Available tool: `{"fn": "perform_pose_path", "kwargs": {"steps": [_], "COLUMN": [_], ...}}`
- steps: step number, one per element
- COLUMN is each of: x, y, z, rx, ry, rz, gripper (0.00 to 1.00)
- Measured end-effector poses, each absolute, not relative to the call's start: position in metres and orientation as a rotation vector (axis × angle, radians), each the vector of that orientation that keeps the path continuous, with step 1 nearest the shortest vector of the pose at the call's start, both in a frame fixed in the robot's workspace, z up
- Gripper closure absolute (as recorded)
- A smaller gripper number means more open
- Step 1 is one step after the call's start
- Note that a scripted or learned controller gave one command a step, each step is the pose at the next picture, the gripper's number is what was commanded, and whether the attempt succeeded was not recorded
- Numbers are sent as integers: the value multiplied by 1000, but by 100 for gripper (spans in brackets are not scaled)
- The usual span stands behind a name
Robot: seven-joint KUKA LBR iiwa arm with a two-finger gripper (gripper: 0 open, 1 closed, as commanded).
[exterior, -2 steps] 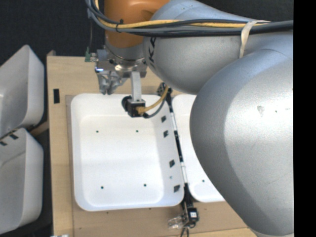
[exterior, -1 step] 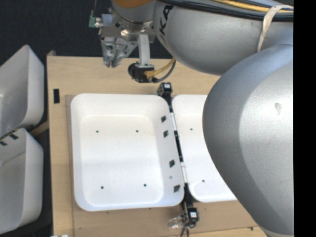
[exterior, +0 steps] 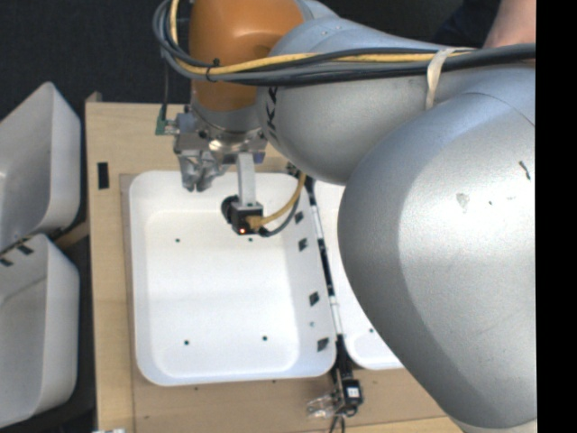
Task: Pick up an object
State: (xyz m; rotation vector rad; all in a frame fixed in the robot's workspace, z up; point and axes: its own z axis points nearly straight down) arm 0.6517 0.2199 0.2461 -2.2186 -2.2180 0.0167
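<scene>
Grey claw (exterior: 221,190) low over left bin's (exterior: 149,278) far end, open or closed impossible to tell; object probably off toward its arm side, in right bin (exterior: 371,354), hidden beneath arm (exterior: 433,242).

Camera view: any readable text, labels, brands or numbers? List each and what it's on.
None readable.
The arm shows plain grey and orange casing with no legible marking.
The left bin carries a few dark dots, not characters.
A small dark patch on the bench may be a label, too small to read.
</scene>
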Motion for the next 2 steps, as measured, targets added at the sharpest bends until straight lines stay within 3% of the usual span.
{"fn": "perform_pose_path", "kwargs": {"steps": [1, 2], "x": [680, 690], "y": [221, 222], "z": [279, 356], "rx": [-2220, -2219], "ry": [-2226, -2230], "rz": [-6, -12], "gripper": [100, 100]}}
